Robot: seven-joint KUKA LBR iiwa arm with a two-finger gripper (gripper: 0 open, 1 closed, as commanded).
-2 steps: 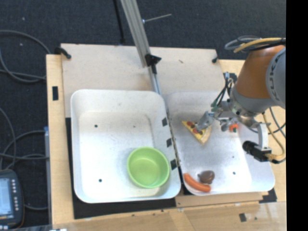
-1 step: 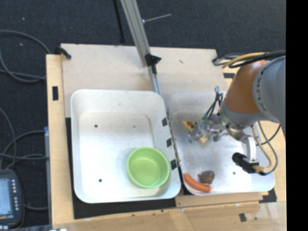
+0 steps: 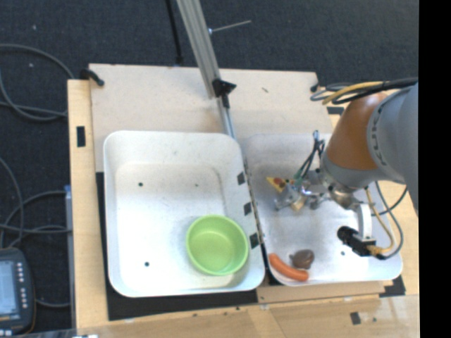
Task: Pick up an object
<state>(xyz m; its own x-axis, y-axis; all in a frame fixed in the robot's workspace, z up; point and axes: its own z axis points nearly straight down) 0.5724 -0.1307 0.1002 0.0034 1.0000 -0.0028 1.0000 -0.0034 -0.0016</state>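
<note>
Take the green bowl (image 3: 217,244) as your landmark: it sits in the near right corner of the left bin (image 3: 127,189), alone there and well apart from the arm.

Look right of the bowl, across the two bin walls, and you find an orange carrot-shaped piece (image 3: 288,268) lying against the near edge of the right bin (image 3: 380,270), with a small brown lump (image 3: 304,258) touching it or just beside it. These are your nearest candidates for a pick.

Farther right of the bowl and up from it, the gripper (image 3: 294,197) hangs low over the middle of the right bin, among small yellow and red bits (image 3: 277,183) that may be toys or part of the tool; you cannot tell which. Whether the tool stands wide, narrow, or has something in it, you cannot tell: it is too small and cluttered here.

Your risks, as a judgement: the carrot piece lies hard against the wall, so a descending finger may strike the rim or push the piece away. The brown lump beside it could be nudged or caught together with it. The loose cables (image 3: 384,224) by the wrist might snag.
</note>
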